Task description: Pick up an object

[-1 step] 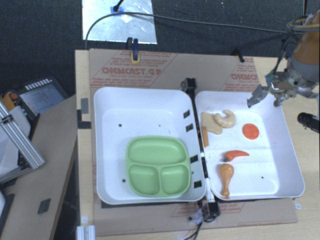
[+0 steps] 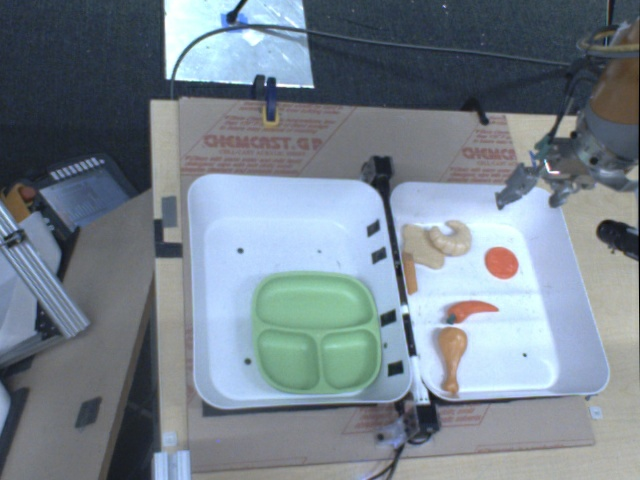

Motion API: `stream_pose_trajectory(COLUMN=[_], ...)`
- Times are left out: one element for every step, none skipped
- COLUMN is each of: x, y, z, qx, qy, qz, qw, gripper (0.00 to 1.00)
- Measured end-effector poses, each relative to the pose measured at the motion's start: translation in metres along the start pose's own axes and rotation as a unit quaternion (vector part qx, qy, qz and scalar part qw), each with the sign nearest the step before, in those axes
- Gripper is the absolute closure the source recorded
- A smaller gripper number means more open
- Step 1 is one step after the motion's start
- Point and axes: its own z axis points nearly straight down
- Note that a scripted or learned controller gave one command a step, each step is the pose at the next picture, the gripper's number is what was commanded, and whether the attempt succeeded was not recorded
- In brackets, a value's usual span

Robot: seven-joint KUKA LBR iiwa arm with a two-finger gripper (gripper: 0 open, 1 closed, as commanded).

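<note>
The right bin (image 2: 570, 268) holds a red-orange disc (image 2: 502, 262), a red chili pepper (image 2: 472, 310), a tan chicken drumstick (image 2: 452, 356), a pale curled croissant-like piece (image 2: 451, 236) on a beige flat piece (image 2: 424, 249), and a thin orange stick (image 2: 409, 271). My gripper (image 2: 537, 188) hangs over the bin's far right corner, open, its two dark fingers spread and nothing between them. It stands above and to the right of the disc, apart from every object.
The left bin (image 2: 220, 218) carries a green three-compartment plate (image 2: 316, 331). A black divider clip strip (image 2: 392, 268) runs between the bins. Cardboard lies under both bins. A cable crosses the dark back area, and grey equipment (image 2: 60, 208) sits at the left.
</note>
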Motion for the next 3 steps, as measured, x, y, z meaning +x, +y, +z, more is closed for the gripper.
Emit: stream_pose_trajectory(x=[0.002, 0.004, 0.003], y=[-0.001, -0.001, 0.005], z=[0.062, 0.124, 0.139], qx=[0.002, 0.001, -0.006], qy=[0.0, 0.0, 0.0], qz=[0.0, 0.0, 0.0], qw=[1.0, 1.0, 1.0], gripper=[0.0, 0.0, 0.0])
